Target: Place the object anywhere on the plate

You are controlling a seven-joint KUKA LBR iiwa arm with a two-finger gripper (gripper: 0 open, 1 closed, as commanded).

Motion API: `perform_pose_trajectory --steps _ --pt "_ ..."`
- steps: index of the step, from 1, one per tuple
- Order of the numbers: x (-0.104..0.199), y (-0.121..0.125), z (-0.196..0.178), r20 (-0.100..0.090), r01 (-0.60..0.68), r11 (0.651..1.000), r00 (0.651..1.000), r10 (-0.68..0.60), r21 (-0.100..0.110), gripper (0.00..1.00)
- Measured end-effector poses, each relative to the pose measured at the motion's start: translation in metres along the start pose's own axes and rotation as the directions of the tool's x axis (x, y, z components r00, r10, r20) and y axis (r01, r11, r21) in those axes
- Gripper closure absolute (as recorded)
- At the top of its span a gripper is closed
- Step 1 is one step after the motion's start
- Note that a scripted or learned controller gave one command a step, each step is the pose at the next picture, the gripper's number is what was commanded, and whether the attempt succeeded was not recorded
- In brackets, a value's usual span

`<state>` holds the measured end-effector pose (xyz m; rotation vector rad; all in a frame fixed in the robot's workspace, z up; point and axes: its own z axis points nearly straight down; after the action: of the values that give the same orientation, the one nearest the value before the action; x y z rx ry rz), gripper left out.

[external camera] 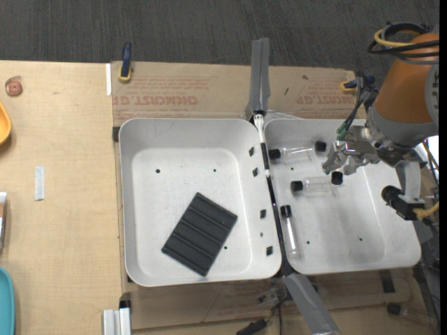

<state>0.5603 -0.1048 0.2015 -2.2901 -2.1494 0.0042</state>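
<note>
From the overhead camera we see two shallow white bins side by side on the bench. In the left bin lies a dark grey ribbed rectangular plate, flat on the floor and turned at a slant, toward the near middle of that bin. The right bin holds three clear tubes with black caps. One tube lies near the far left corner, running left to right. A second tube lies just nearer than it, about the middle of the bin's left half, with a black cap at its left end. A third tube lies along the left wall, running near to far. The arm reaches in from the right, its orange band above the wrist, and the gripper hangs over the far part of the right bin, between the first two tubes and just to their right. We see a small black piece at its tip, but we cannot tell whether it is grasping anything, nor whether the tool is released or clenched. The gripper is well apart from the plate.
</note>
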Motion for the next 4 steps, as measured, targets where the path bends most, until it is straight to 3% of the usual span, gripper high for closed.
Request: perform_pose_trajectory --steps 1,2,3,4 --pt "0.063 -0.037 -0.078 0.0 0.125 0.992 0.992 -0.125 -0.001 1.0" --pt "0.127 0.087 -0.037 0.002 -0.131 0.991 0.991 0.131 0.001 1.0" --pt "0.198 0.086 -0.106 0.002 -0.02 1.0 1.0 0.02 -0.001 1.0" --pt "0.21 0.085 -0.228 0.002 0.321 0.947 0.947 -0.321 0.0 1.0"
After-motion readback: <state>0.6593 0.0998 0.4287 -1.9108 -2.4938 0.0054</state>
